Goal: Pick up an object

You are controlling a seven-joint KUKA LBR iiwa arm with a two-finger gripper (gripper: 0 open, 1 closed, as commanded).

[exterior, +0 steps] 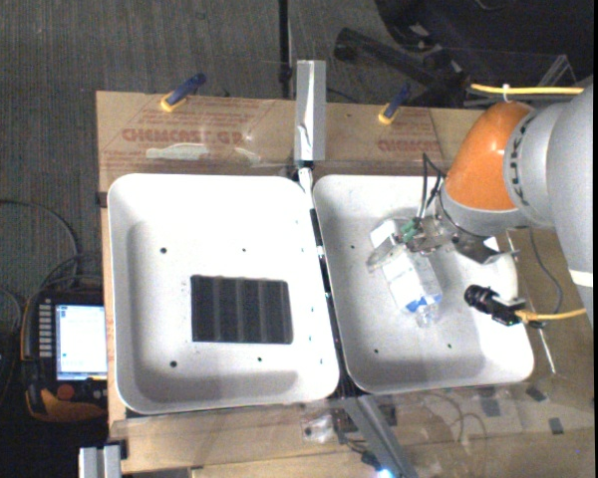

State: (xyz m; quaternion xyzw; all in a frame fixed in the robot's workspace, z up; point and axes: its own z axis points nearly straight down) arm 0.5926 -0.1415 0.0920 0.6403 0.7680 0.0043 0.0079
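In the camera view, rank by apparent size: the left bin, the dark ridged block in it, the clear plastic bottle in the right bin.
1. left bin
2. dark ridged block
3. clear plastic bottle, lying below the gripper

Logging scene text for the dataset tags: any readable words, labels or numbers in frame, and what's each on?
"CHEMCAST GP": faint red print on the brown paper-masked board behind the left white bin; last letters uncertain.
Red print on the same board's right part: too blurred to read.
Handheld pendant screen, left of the bench: too small to read.
Clear plastic bottle with blue cap, right bin: no legible label.
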